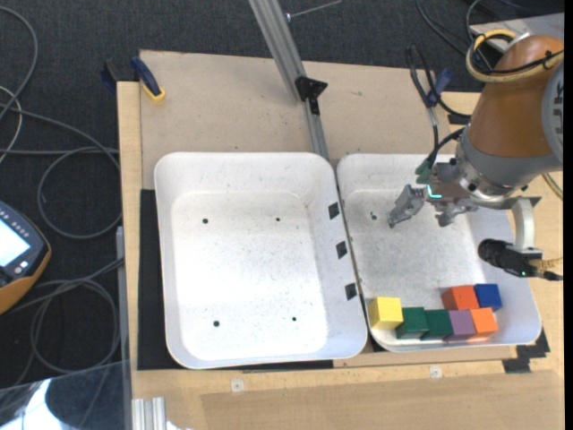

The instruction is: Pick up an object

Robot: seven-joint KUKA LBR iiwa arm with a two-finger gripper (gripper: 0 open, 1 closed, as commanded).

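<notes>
A: What is laid out, from the largest thing down?

B: A bench (224, 88) is seen bearing two white bins. The left bin (170, 240) is flanked on its right by the right bin (376, 177), over which the arm (515, 106) is hung. The gripper (423, 211) is held above the upper middle of the right bin, its fingers spread, with nothing seen between them.

A: And where are the things to be picked?

B: A cluster of blocks is packed along the near edge of the right bin: a yellow block (387, 311), a green block (424, 322), a purple block (461, 323), a red block (463, 296), an orange block (483, 320) and a blue block (488, 295). They are well apart from the gripper.

A: What could be spoiled from here?

B: Since the blocks are pressed together against the bin's wall, a finger could probably be landed on a neighbour rather than beside the chosen block, and the grasp could be lost. The yellow block, at the open end of the row, is judged the easiest.
</notes>
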